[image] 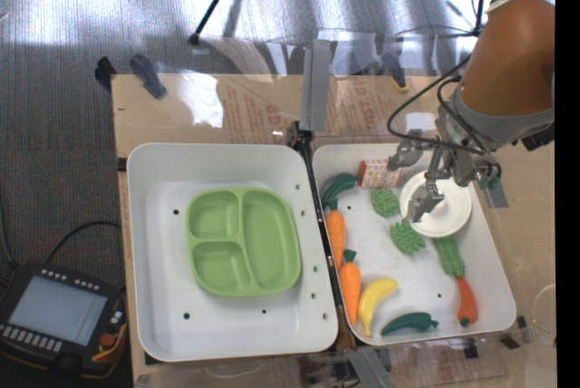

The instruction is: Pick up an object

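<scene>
1. Jaws look partly open, fingers pointing down, with nothing between them; they hang over the white dish at its 9 o'clock edge.
2. Left bin bears a green divided plate, well apart from the arm.
3. Right bin holds the pickable toys: two carrots, a banana, a green pepper, two leafy greens.
4. Step in hand, as I judge it: approach, no grasp yet.
5. Next move calls for lowering onto one thing, perhaps the leafy green at the jaws' 6 o'clock, then closing.
</scene>
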